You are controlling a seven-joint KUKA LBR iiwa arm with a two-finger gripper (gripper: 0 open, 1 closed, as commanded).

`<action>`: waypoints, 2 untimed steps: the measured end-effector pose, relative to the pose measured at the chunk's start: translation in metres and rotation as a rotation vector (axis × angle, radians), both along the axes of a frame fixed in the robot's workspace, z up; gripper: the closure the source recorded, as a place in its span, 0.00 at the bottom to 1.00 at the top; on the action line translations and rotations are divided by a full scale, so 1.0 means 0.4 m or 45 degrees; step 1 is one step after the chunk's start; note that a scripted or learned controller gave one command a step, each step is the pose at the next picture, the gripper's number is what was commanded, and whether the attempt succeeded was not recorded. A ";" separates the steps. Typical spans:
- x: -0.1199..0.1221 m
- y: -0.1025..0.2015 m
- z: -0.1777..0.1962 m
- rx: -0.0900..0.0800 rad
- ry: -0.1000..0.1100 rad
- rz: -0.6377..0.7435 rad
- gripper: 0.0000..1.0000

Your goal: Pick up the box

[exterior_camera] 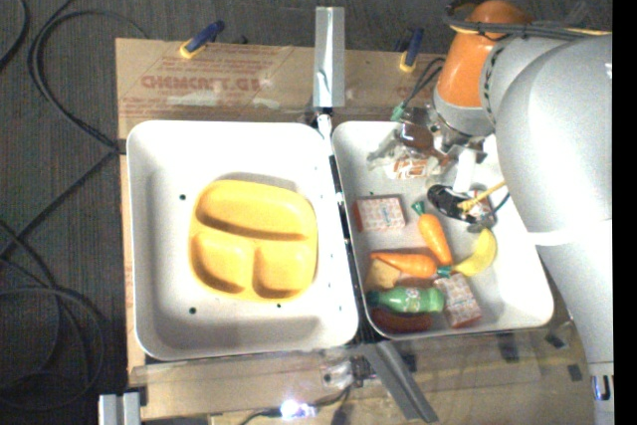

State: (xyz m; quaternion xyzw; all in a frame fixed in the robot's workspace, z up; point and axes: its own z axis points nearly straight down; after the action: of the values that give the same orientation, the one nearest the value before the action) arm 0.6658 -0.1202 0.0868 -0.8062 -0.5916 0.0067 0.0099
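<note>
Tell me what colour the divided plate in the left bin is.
Yellow. The plate shows plainly in the camera view, lying in the left bin.

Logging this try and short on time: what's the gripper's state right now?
Gripper: low over the back of the right bin; whether it is open, closed or holding anything cannot be told.

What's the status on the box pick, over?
Gripper low at right bin's far end, grip unclear. Box lies flat mid-bin, untouched. Carrot and banana close beside it.
</note>
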 end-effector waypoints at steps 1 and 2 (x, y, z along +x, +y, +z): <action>-0.001 0.025 -0.001 -0.025 -0.012 -0.066 0.00; -0.155 0.056 0.003 -0.013 -0.040 0.110 0.00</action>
State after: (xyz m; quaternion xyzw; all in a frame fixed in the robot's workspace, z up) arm 0.6038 -0.0980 0.0880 -0.7798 -0.6260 -0.0024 -0.0038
